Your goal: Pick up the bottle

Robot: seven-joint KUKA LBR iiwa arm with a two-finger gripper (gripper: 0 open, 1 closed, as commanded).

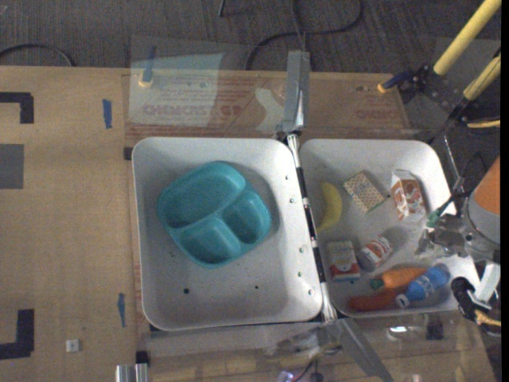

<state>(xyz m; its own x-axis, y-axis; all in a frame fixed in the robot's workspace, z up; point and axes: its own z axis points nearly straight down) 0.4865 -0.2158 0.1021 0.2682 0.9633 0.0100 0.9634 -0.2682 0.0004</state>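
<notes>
bench point(64, 237): brown board, blue tape marks | floor point(95, 14): grey carpet, cables | claw point(445, 233): state unclear

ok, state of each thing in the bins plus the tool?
bottle: lying on its side in the right bin, near the front, beside the carrot
carrot: lying flat
banana: lying flat
can: on its side
teal plate: right side up in the left bin
tool: above the right bin's right edge

A tray point(213, 212) lies in the left bin point(151, 293); the right bin point(421, 153) holds the bottle point(424, 286), near front, beside a carrot point(398, 277).
</notes>
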